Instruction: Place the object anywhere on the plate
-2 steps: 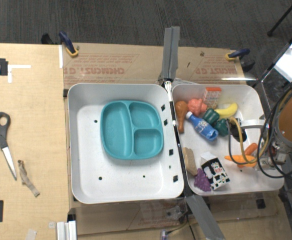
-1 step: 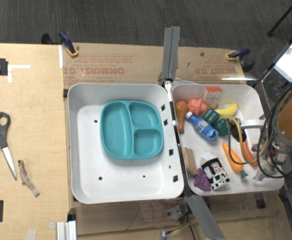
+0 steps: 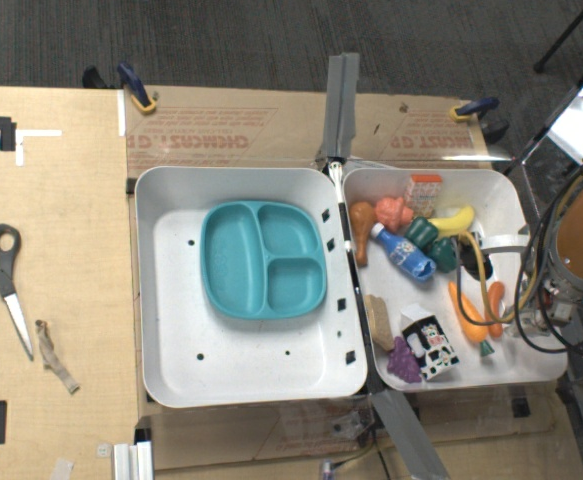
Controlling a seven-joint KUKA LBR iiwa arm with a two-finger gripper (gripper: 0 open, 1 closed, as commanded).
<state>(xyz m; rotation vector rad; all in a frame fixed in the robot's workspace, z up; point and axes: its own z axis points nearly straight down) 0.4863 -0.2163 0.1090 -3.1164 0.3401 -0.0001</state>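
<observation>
1. At the bench's near edge, one grey tape strip is running out from the gap between the two bins
2. In the near end of the right bin, one purple toy is touching one black-and-white cow-patterned box, and one tan piece is lying along the left wall
3. One orange carrot is lying near the right wall, just beside the cable-wrapped arm; the gripper is sitting at that bin's right edge, and whether it is spread or pressed together cannot be told
4. One teal plate with three compartments is sitting in the middle of the left bin, and nothing is resting on it
5. Toward the right bin's far end, one blue bottle, one dark green toy, one yellow banana, one pink toy and one red-topped cup are crowding together
6. On the bench's left side, one pair of scissors is lying well apart from the bins
7. At the far edge, two blue clamps are gripping the cardboard
</observation>
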